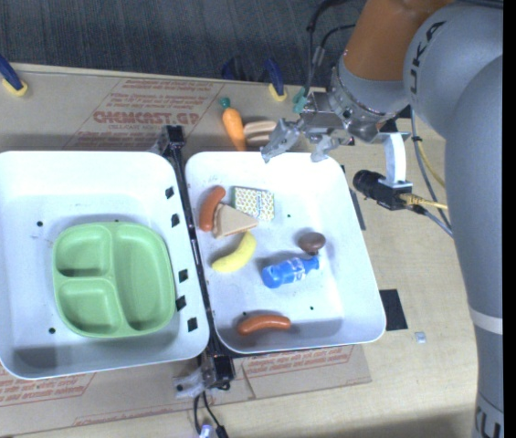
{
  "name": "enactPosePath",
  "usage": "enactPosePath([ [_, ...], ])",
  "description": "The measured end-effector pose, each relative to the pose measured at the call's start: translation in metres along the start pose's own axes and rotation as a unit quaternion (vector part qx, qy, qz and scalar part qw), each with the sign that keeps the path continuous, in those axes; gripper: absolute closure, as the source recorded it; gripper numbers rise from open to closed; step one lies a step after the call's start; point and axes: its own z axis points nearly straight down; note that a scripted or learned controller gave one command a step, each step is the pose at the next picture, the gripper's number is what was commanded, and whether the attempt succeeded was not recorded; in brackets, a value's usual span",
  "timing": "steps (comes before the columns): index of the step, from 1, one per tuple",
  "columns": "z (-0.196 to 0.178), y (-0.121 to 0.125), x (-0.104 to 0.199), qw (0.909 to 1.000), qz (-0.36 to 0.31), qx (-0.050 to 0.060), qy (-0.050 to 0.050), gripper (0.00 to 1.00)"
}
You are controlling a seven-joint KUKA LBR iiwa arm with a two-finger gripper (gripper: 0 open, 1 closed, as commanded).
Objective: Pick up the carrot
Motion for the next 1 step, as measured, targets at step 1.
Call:
enactPosePath([
  [1, 0.0842, 0.0194, 0.0314, 0.9895, 0.145, 0.002, 0.001, 0.00],
])
